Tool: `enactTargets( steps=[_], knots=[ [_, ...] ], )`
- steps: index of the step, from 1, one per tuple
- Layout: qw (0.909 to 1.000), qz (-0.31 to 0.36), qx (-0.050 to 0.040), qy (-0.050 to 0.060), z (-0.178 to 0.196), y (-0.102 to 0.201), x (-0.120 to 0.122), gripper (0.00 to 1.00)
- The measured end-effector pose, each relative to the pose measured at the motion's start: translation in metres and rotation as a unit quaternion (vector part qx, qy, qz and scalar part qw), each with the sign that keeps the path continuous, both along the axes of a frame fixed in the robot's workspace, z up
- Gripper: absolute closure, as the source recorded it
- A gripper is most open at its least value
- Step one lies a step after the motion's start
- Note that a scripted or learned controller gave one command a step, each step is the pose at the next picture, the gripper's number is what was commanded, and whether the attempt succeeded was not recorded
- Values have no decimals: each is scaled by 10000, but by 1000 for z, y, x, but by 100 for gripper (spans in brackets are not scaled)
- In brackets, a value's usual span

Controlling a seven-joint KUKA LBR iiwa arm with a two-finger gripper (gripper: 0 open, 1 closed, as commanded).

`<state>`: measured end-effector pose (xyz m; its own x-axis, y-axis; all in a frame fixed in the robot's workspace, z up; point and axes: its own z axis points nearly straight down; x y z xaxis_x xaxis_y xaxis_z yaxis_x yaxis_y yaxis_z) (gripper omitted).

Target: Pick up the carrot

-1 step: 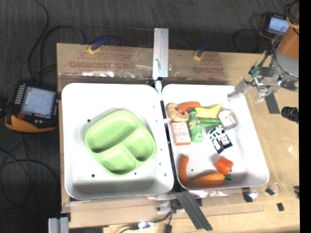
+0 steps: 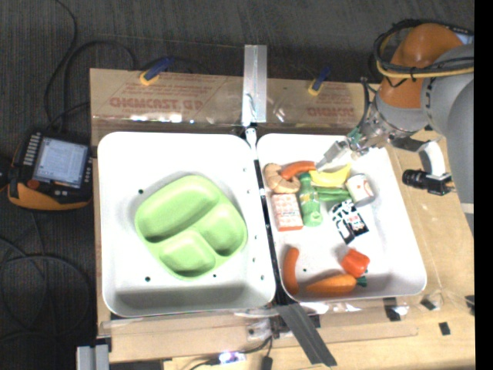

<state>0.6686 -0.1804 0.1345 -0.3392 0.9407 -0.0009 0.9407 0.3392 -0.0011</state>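
Two-finger metal gripper (image 2: pixel 337 154) poised over right shallow white bin's (image 2: pixel 400 230) far edge, finger state indeterminable; long orange carrot (image 2: pixel 333 285) lying untouched at near wall.

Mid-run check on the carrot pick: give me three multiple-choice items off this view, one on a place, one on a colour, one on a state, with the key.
1. Where does the carrot lie?
A. in the green tray
B. near the front edge of the right bin
C. on the bench outside both bins

2. What colour is the divided tray in the left bin?
A. green
B. red
C. blue

3. How does the gripper stand to the carrot?
A. clamped on it
B. apart from it, at the far side of the right bin
C. lifting it over the left bin

Key: 1 B, the carrot rests by the bin's front wall. 2 A, the tray is light green. 3 B, the gripper sits over the banana, with other items between it and the carrot.
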Motion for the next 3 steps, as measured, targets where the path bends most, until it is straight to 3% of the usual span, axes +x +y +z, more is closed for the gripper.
enactTargets(
  steps=[1,2,3],
  knots=[
    [9993,-369,-20,-37,-46,4,-37,0],
    [9970,-773,-5,-32,-47,12,-17,0],
    [9967,813,-20,-14,2,-37,0,0]
  ],
)
